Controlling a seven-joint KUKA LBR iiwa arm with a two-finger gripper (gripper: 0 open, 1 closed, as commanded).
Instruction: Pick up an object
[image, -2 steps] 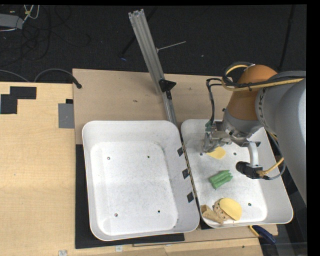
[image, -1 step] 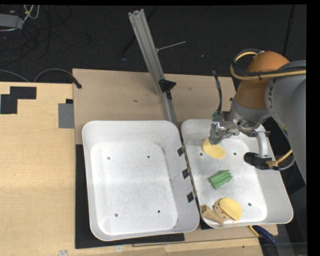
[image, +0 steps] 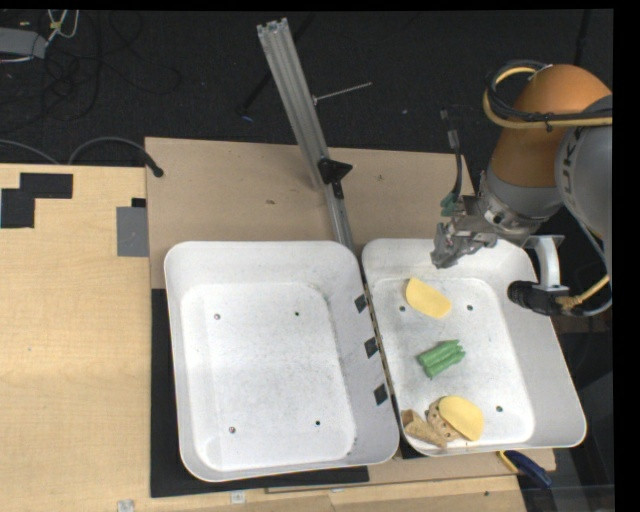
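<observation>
The pale wooden worktop (image: 70, 330) fills the left and far side of the scene, with a few black and grey patches near its left edge. On it lie two shallow white plastic bins side by side. The left white bin (image: 200, 270) is the bigger of the pair. The right white bin (image: 545, 400) touches it along a seam marked by small black clips.

The grey arm with the orange band (image: 545, 115) reaches in from the right, its wrist above the far edge of the right bin. A long grey metal rail (image: 300, 115) slants from the far side down to the spot where the two bins meet.

The hand (image: 447, 252) hangs above the far left corner of the right bin, apart from every object; whether its fingers are wide or narrow I cannot tell.

In the right bin, a flat yellow oval piece (image: 427, 298) lies nearest the hand, just to its near side. A small green ridged object (image: 440, 357) lies near the bin's middle. At the near edge, a second yellow rounded piece (image: 463, 417) rests against a tan, crumpled-looking item (image: 424, 430).
</observation>
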